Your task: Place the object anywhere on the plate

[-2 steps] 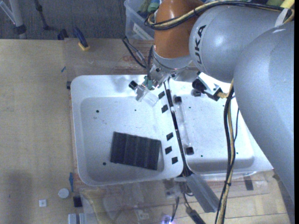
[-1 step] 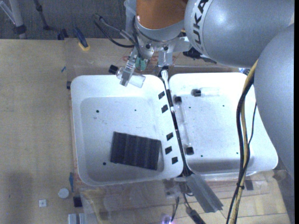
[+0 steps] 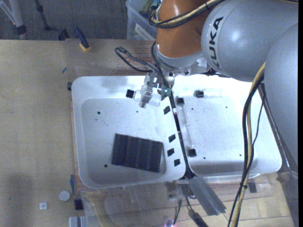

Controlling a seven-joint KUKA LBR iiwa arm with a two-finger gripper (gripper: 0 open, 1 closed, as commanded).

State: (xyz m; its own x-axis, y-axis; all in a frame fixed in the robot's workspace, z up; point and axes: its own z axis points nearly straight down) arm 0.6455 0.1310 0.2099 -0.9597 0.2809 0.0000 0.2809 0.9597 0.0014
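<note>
A dark ribbed rectangular slab (image 3: 137, 152) lies in the left white bin (image 3: 90, 126), long axis running nine to three. The hand (image 3: 150, 94) hangs at its twelve; whether it is spread, I can't tell.

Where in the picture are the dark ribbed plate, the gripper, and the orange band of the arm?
dark ribbed plate (image 3: 137, 153): camera view, middle of its top face, in the left bin.
gripper (image 3: 149, 97): camera view, at its tip.
orange band (image 3: 177, 18): camera view, its rounded upper side.

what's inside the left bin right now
A dark ribbed rectangular plate lies flat on the left bin floor near its front. The gripper hangs over the back; whatever is beneath it is covered.
</note>
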